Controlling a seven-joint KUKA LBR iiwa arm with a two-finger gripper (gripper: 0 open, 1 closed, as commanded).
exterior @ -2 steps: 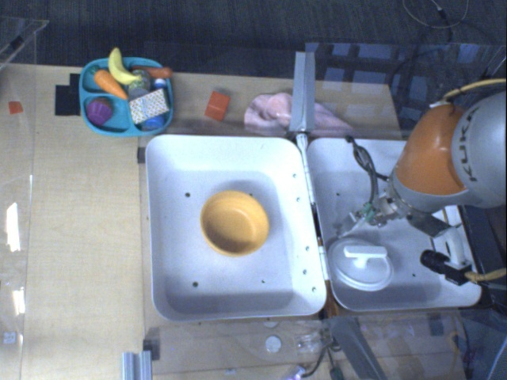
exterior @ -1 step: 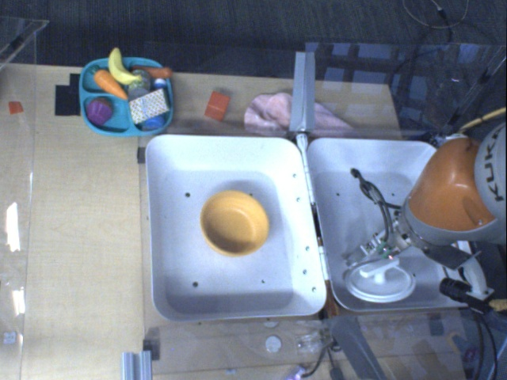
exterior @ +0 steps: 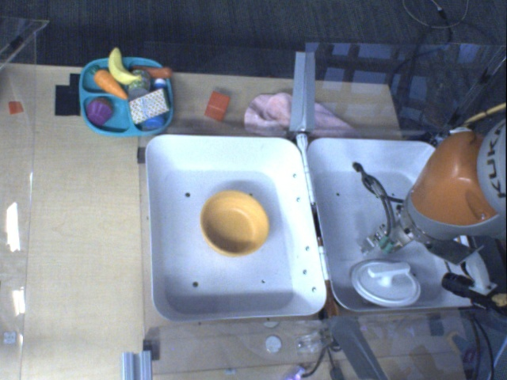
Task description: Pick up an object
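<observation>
Only the letters "KU", the beginning of a brand name, were read on the arm (exterior: 493,182) at right edge.

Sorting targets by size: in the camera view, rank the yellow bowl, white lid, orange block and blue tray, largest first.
1. Blue tray
2. Yellow bowl, close to the tray, so unsure
3. White lid
4. Orange block

Both white bins (exterior: 170,172) look like smooth, matt moulded plastic. The yellow bowl (exterior: 234,222) has a smooth plastic look with a soft sheen. The white lid (exterior: 386,283) is glossy plastic. The pink cloth (exterior: 269,112) is soft, crumpled fabric. The tabletop (exterior: 71,236) looks like pale wood laminate, lightly reflective. The arm's orange band (exterior: 451,184) is smooth and semi-glossy.
</observation>
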